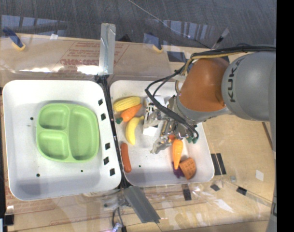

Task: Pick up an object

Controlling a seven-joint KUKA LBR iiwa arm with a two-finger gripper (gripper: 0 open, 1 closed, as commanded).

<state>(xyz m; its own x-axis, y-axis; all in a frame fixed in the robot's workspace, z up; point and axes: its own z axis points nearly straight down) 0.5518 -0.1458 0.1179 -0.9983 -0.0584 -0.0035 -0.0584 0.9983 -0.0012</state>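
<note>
I am reaching my grey arm with its orange band [204,83] over the right shallow white plastic bin [137,174], while the green three-compartment plastic tray [68,131] is lying in the left one. My gripper [162,140] is hanging just beside the orange toy carrot [177,152]; whether it is open or closed I cannot tell. Risk: the carrot is sitting close against a brown waffle-textured toy [188,167], so I am likely nudging both and closing on nothing.

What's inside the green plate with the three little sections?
Nothing sits in the green plate; all three sections show bare green. It lies alone in the left bin. What is under the plate is covered, so that can't be seen.
</note>
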